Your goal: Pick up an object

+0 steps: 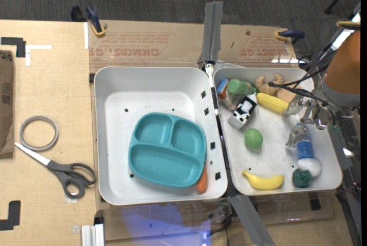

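Note:
My gripper [299, 131] hangs low over the right side of the right bin [338, 179], just above a small blue and white bottle [305, 150]. Nothing can be seen held in it. Close by in this bin lie a yellow corn cob [272, 102], a green ball [253, 138], a yellow banana [263, 180], a dark green lump [301, 178] and a white lump [311, 165]. At the back left are a green bottle [236, 88], a black and white box [243, 111] and a tan root-like piece [268, 84].
The left bin [114, 90] holds a teal divided plate [168, 149] with an orange carrot [202, 181] at its lower right edge. Scissors [63, 170] and a tape roll [38, 132] lie on the bench at the left. Cables trail from the arm [344, 70] at the right.

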`<state>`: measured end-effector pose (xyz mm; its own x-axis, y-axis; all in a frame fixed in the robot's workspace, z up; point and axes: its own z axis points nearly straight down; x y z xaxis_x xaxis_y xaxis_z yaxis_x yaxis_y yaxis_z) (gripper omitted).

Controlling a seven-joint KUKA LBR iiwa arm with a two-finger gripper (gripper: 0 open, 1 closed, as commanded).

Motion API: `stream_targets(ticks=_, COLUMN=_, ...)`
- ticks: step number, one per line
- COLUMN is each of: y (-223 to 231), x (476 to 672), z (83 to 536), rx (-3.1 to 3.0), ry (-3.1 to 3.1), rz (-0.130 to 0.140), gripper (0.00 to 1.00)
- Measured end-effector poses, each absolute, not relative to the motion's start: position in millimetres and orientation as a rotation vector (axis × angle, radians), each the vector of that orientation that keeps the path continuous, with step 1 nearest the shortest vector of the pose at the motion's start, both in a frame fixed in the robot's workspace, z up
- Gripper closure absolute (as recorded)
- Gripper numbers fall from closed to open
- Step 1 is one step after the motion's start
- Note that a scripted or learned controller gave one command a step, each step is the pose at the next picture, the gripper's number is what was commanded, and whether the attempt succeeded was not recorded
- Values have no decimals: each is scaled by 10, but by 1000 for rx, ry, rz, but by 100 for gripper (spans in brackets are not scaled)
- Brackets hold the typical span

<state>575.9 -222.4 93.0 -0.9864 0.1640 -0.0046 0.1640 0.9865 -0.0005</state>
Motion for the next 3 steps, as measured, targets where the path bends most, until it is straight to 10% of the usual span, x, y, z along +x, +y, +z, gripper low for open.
stream_targets(ticks=1, y=-2211, x=5406, z=926, rx=289, ry=3125, rz=0, gripper=0)
stream_targets(ticks=2, y=-2210, x=6072, z=928, rx=358, ry=3116, rz=0, gripper=0)
stream_targets(ticks=3, y=-2214, x=5711, z=931, rx=453, ry=3105, rz=0, gripper=0)
